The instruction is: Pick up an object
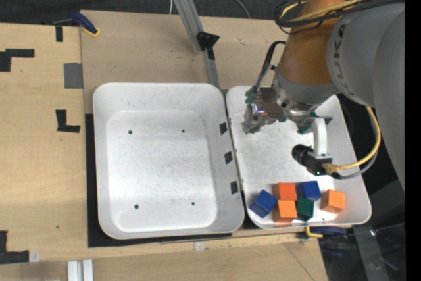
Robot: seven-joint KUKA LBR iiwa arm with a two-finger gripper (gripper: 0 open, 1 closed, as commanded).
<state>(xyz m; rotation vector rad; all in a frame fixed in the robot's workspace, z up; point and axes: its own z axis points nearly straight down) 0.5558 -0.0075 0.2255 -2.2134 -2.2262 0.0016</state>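
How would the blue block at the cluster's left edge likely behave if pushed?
The blue block looks rigid and flat-faced, so it would probably slide rather than roll. Small, it is likely light. Pushed rightward, it would probably nudge the orange block beside it.

The pale wooden surface (39, 141) bears two shallow white bins side by side, the left bin (161, 158) touching the right bin (276, 161).

A wooden worktop (39, 161) with black tape marks (64, 120), a slanted metal pole (185, 0), and a blue-yellow clamp (85, 23) near its top edge.
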